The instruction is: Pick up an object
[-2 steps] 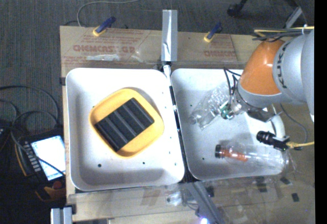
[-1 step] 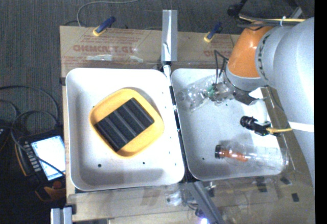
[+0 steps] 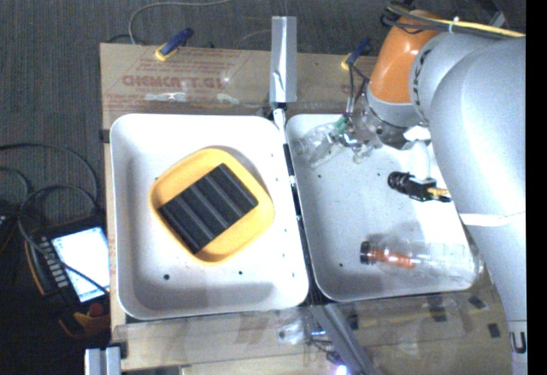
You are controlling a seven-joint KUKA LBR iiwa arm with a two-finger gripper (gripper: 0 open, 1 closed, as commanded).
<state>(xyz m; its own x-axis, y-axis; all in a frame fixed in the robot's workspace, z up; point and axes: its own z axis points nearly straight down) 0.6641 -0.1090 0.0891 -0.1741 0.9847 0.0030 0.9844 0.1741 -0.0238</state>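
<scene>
My pincer point(image 3: 355, 139) hangs low over the far left corner of the right bin point(image 3: 359, 215), and I cannot tell from here whether it is released or clenched. Just beside it, towards the divider, lies a crumpled clear plastic piece point(image 3: 314, 143), which I judge to be my nearest target (it is see-through, so its edges are hard to make out). To take it well I should come straight down over its bulk rather than its thin edge, keep off the bin wall, and close slowly so the light plastic does not skid away.

Nearer the front of the same bin a clear bottle point(image 3: 416, 259) lies on its side, well apart from me. It would likely roll, so I would grip it across its body. In the left bin point(image 3: 137, 147) sits a yellow dish with a black ribbed insert point(image 3: 212, 203), probably too wide for me.
</scene>
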